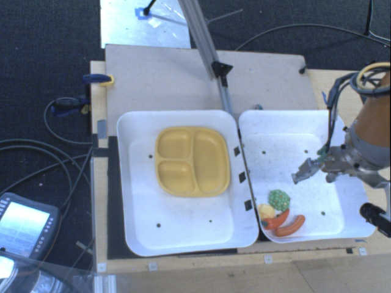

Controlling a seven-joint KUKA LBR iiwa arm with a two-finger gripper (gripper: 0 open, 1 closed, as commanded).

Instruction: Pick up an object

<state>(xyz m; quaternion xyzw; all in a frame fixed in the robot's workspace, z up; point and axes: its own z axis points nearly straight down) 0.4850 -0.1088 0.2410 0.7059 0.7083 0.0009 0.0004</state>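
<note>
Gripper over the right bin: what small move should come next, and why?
Probably shift toward the bin's near corner and descend. The gripper hangs above bare floor of the right bin, with nothing seen in it. The toy food, a green piece, a sausage and a yellow piece, lies clustered nearer the front edge.

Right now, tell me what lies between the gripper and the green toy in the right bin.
In the camera view, only bare white bin floor lies between the gripper and the green toy. The yellow piece and sausage lie beyond it.

Bright even light, soft focus, faint shadows
</note>
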